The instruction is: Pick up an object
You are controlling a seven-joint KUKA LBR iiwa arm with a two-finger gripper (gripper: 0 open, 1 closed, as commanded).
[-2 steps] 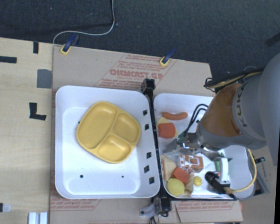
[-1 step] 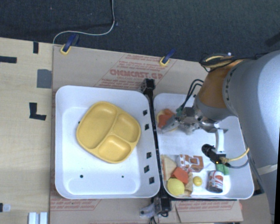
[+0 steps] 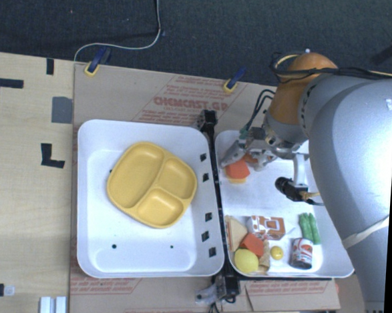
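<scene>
Red print on the cardboard, not much else I can read

I'm looking at the cardboard sheet [image 3: 180,98] under the two bins, and along its top strip there's red block lettering, upside down from my angle, that seems to read "CHEMCAST GP" with smaller red lines beside it that I can't make out. More red print peeks out on the cardboard at the bottom edge, too small to read. In the right bin [image 3: 335,266] I see a small carton [image 3: 267,226] with a red and white pattern and a little can [image 3: 301,253] with a dark label; both carry markings, but they're blurred beyond reading.
</scene>
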